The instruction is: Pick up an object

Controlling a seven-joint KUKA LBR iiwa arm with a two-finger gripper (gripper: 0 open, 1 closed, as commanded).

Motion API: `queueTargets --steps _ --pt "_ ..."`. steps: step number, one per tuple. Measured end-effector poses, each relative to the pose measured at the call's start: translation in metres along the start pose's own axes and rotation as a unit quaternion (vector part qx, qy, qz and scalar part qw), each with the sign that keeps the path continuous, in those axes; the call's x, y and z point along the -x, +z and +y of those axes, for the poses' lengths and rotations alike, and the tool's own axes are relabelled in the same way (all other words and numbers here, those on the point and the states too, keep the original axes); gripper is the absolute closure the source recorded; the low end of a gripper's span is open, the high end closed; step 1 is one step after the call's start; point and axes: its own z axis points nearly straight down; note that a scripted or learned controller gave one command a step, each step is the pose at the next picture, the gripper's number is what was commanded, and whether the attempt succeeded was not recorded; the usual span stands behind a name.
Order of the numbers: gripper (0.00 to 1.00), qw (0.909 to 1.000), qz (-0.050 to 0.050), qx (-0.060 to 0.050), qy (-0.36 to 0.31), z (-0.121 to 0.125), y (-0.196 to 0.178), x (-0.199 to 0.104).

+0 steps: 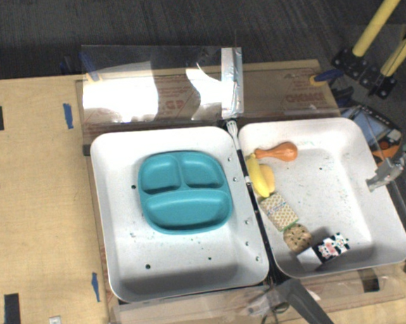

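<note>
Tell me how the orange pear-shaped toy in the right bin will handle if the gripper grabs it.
The orange toy lies on its side with a rounded bulb, so it probably rolls when nudged. Its smooth, tapered neck may slip from the fingers. It looks small and likely light. The banana close by could get bumped.

Dark grey carpet-like floor lies behind a tan wooden bench under bright glare.

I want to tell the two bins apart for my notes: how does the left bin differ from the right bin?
The left bin holds one large teal divided plate; the right bin holds several small items along its left side: an orange gourd-shaped toy, a banana and a black-and-white block. The pincer sits at the right bin's edge, away from the left bin. Both are shallow and white.
</note>
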Motion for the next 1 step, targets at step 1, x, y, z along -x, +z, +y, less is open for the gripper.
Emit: queueTargets --steps 1 --pt "0.00 0.9996 0.001 -0.003 0.029 -0.0033 0.0786 -0.0795"
